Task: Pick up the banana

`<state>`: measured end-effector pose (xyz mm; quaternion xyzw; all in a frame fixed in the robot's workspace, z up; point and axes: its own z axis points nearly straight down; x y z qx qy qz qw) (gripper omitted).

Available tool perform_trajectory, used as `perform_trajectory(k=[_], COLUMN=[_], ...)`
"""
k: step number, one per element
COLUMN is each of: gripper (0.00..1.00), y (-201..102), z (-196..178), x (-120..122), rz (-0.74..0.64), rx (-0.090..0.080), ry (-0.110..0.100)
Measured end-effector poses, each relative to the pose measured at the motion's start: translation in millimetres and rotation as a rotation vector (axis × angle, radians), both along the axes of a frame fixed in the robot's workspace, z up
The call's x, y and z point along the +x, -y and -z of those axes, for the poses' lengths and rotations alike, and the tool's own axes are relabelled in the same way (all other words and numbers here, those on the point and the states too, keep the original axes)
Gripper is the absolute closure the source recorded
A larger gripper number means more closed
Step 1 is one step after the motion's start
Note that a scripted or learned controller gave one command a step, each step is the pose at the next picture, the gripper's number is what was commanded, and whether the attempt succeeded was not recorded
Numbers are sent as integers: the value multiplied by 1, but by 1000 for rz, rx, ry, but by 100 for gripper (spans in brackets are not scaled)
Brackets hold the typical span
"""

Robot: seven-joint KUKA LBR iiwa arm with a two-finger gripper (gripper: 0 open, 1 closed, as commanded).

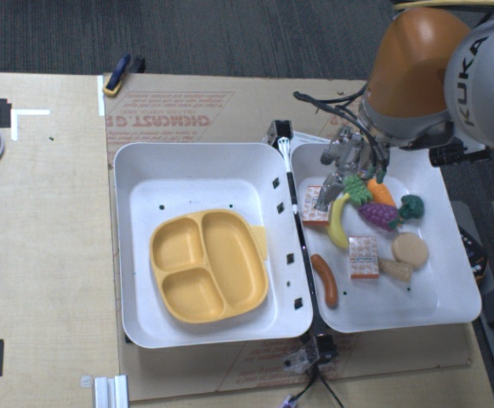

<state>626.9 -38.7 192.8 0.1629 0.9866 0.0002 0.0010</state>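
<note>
The metal 2-finger gripper (346, 173) hovers in the approach step, its grip impossible to tell, the curved yellow toy banana (338, 220) lying just below it, so next it must descend squarely.

Yellow banana (338, 221), purple grapes (379, 216)

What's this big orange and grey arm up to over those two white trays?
It is trying to pick up the banana. The gripper hangs over the right bin, just above the banana's top end, among toy foods such as a sausage and grapes. The banana lies on the bin floor, not yet lifted. The left bin holds a yellow divided plate.
</note>
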Motion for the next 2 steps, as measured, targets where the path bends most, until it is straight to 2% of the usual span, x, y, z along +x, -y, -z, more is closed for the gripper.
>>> perform_trajectory(k=[1,2], gripper=[0,0], y=[-2,-24], z=[0,0], x=[-21,-38], rz=[-24,-246], rx=[0,0], ry=[0,1])
